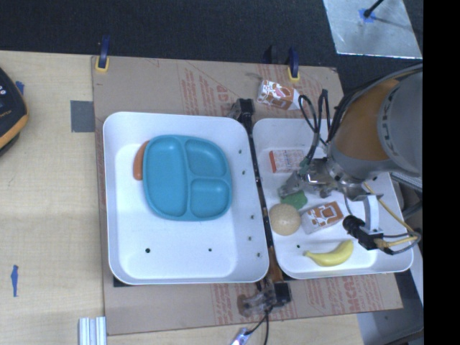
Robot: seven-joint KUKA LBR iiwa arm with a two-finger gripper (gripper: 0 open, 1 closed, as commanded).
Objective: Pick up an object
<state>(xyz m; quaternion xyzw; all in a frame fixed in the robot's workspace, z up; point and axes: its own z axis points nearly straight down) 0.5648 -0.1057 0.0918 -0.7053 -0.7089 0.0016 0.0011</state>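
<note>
Two white bins sit side by side, the left bin [122, 192] at nine o'clock and the right bin [287, 264] at three o'clock. The left one holds one blue divided plate [188, 177] and one orange item [137, 162] at its nine o'clock edge. The right one holds one banana [330, 254], one tan ball [284, 219], one green item [294, 200] and two small packets [286, 159] [323, 216]; a third packet [277, 95] lies outside at twelve o'clock.
</note>
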